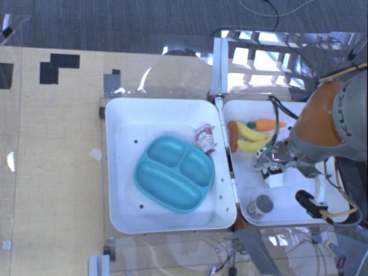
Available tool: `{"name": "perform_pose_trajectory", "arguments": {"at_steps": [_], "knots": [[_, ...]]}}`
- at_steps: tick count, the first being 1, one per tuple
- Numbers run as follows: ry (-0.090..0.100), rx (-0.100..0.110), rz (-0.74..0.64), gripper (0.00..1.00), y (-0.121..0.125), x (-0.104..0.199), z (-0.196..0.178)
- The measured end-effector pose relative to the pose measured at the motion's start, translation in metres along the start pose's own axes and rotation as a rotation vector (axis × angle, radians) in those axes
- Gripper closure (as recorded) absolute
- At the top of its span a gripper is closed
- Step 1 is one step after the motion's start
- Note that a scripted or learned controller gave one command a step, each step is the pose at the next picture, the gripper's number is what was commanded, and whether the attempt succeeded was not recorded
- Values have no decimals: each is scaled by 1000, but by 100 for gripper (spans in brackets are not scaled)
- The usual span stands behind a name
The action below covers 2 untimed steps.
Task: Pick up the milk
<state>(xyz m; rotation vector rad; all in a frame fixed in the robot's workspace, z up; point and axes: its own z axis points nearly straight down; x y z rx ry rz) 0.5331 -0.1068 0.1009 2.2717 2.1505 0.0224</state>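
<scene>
The milk [275,180] is a small white carton standing in the right bin [293,209], near its middle. My gripper [270,163] hangs right over the carton's top, at or very close to it; I cannot make out whether they touch. The grey arm with its orange band [319,122] comes in from the right and hides the bin's right part.
In the right bin, a banana [253,138], a carrot [265,125] and a red sausage [233,135] lie at the back left, and a small can [261,206] stands at the front left. The left bin [123,154] holds a blue divided plate [174,173] and a red packet [204,138].
</scene>
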Motion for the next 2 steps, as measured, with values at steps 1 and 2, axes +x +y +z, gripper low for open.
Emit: {"name": "perform_pose_trajectory", "arguments": {"at_steps": [1, 2], "knots": [[-3, 16, 190, 100, -46, 39, -85], [-2, 16, 225, 100, -48, 75, -84]]}}
